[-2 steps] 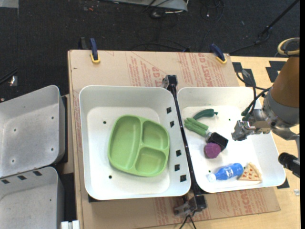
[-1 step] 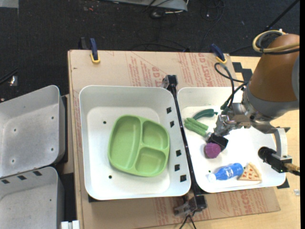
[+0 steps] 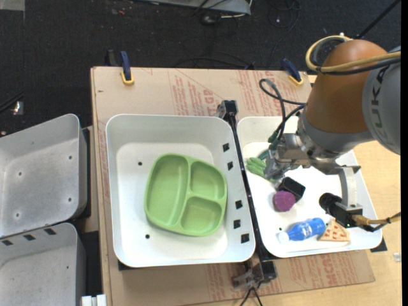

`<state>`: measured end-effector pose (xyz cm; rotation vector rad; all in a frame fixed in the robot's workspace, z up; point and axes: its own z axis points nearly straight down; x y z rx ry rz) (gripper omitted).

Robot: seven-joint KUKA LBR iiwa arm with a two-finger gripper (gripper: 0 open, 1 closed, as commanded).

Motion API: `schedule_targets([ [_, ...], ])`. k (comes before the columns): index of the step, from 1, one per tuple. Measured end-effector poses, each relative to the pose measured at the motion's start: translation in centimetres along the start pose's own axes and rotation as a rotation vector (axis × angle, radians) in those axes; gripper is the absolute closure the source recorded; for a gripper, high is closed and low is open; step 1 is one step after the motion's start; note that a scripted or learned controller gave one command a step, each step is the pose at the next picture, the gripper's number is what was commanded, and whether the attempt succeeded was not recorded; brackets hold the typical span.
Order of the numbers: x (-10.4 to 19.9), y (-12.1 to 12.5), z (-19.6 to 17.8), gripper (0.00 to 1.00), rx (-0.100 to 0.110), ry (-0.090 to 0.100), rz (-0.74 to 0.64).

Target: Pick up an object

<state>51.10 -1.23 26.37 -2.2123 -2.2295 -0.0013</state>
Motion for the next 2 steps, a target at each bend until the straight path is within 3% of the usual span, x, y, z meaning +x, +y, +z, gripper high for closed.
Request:
schedule_targets([
  [2, 11.1, 2.4, 2.4, 1.00, 0.001, -0.001, 0.001],
])
